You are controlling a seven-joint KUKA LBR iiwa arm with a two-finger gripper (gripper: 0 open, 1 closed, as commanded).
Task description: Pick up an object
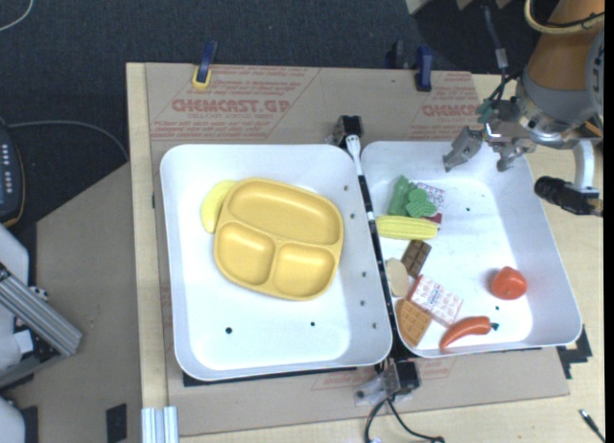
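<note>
Claw point(484, 149) spread wide and empty, poised over the far edge of the right bin point(537, 240), two grey fingers splayed apart with nothing between them. Hung from the grey arm point(566, 48) with its orange band, reaching in from the right.

Looks like the approach step: no object chosen or touched yet. Next move, by judgement, calls for travelling toward the near half of the bin, coming down over one item and closing squarely on it.

Nearest candidate: leafy green toy point(414, 198) toward the bin's left edge, knobbly and irregular. Just beside it, nearer the front, corn cob point(408, 228), yellow, ridged, cylindrical, lying crosswise. Then small brown block point(415, 257), pale round piece point(396, 276), pink-and-white packet point(435, 299), waffle-textured tan wedge point(413, 320), all crowded along the left edge toward the near corner. Glossy red pepper point(465, 332) at the near edge, curved and smooth. Red tomato point(508, 283) alone toward the right edge, round, slick, probably easiest to isolate yet prone to roll.

Left bin point(192, 316): yellow plastic tray point(278, 238), three compartments, smooth and rounded, sitting over a yellow piece point(213, 206) toward the far left corner.
</note>
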